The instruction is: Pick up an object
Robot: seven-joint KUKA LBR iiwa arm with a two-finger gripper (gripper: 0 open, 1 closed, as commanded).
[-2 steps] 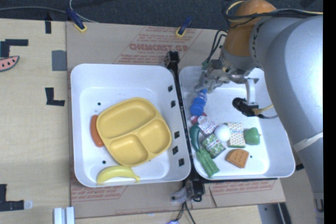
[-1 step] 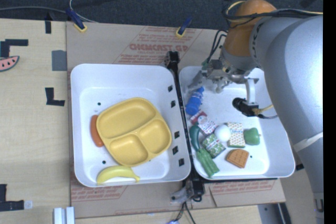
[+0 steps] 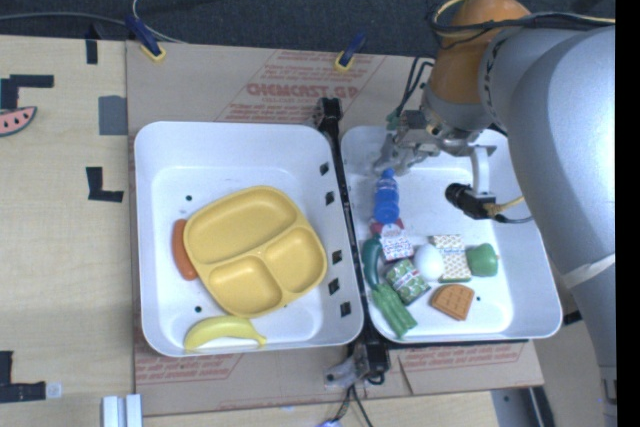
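Bulky grey arm [image 3: 560, 135] with orange band [image 3: 470, 55], thin black cables, small metallic tool [image 3: 398, 155].
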